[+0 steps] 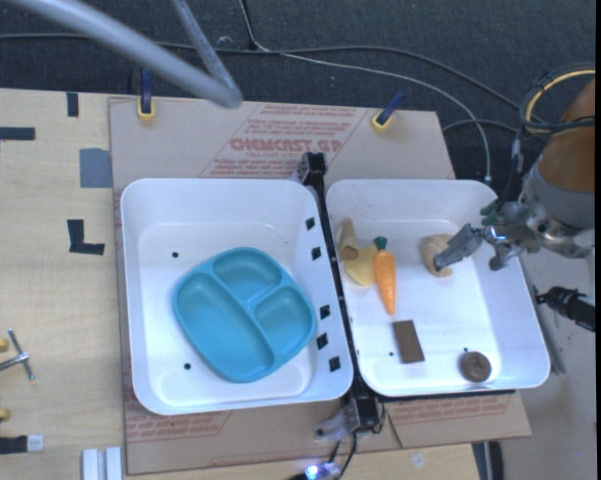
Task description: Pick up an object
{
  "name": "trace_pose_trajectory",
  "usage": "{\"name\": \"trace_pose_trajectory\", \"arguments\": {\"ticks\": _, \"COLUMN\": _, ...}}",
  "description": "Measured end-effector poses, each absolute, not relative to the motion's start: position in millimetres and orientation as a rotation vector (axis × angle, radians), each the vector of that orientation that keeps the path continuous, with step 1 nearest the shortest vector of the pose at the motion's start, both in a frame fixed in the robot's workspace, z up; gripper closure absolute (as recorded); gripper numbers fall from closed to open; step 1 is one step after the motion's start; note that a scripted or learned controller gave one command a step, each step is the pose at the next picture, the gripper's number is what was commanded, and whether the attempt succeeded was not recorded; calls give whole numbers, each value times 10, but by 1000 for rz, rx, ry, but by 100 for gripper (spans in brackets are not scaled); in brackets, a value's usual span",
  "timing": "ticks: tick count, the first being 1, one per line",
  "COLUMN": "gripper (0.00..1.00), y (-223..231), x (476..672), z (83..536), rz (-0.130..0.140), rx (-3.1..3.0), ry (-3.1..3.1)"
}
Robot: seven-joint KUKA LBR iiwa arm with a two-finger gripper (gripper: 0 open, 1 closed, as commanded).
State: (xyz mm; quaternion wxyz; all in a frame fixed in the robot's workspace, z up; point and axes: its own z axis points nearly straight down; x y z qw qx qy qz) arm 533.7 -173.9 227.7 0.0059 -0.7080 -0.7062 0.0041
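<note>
Gripper (448, 258) sits low over the right bin (510, 308), fingers spread, nothing between them. One dark finger (452, 252) points at a small beige lump (435, 250) near the bin's back wall; it looks just beside or touching it, can't tell which.

Other candidates in that bin: carrot (385, 280) lying lengthwise mid-bin, pale yellow piece (355, 263) touching its left side, brown block (408, 341) flat toward the front, round brown item (474, 366) in the front right corner. Left bin (140, 268) has a blue divided plate (242, 313).

Judgement: the lump is the target, grasp not yet made. To do it well:
- centre the fingers so the lump sits between them, not off one tip
- go down until tips are near the bin floor; the lump is low and rounded, a high pinch will squeeze it out
- close slow, then lift straight up
- keep clear of the back wall

Carrot is the fallback, well apart from the walls.
</note>
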Motion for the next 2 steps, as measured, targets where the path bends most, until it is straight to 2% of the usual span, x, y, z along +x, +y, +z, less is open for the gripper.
{"name": "trace_pose_trajectory", "arguments": {"ticks": 1, "gripper": 0, "y": -1733, "x": 5365, "z": 2348, "rz": 1, "rx": -2219, "ry": -2222}}
{"name": "trace_pose_trajectory", "arguments": {"ticks": 2, "gripper": 0, "y": -1799, "x": 5388, "z": 1747, "rz": 5, "rx": -2219, "ry": -2220}}
